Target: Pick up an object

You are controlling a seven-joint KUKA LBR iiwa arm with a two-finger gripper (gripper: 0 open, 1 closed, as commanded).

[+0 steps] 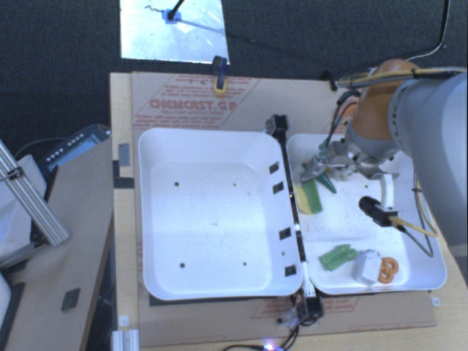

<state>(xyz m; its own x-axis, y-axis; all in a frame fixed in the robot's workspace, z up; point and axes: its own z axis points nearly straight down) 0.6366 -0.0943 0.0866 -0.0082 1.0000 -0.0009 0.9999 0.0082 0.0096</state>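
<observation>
- Camera view looks down at a slant on a cardboard sheet (190,101) with red lettering, which lies on the bench under both bins.
- The left bin (212,134) is the wider of the two, white and shallow, with a few small dark dots on its floor.
- The right bin (344,229) touches it along a seam lined with black clips and holds all the loose items.
- The grey arm (431,123) comes in from the right, its orange band (373,108) over the bin's far end.
- The gripper (316,170) is low over the far left part of the right bin; whether it is parted or closed, or has hold of anything, cannot be told from this angle.
- A yellow-and-green piece (310,197) lies on the bin floor just beside the gripper's tip, on its near side, close to the seam.
- A dark green sliver (327,184) shows right by the tip; what it is cannot be told.
- A green block (336,257) lies at the bin's near end, well apart from the gripper.
- A white object (365,267) sits just beside the block.
- An orange pretzel shape (389,270) touches the white object's right side.
</observation>
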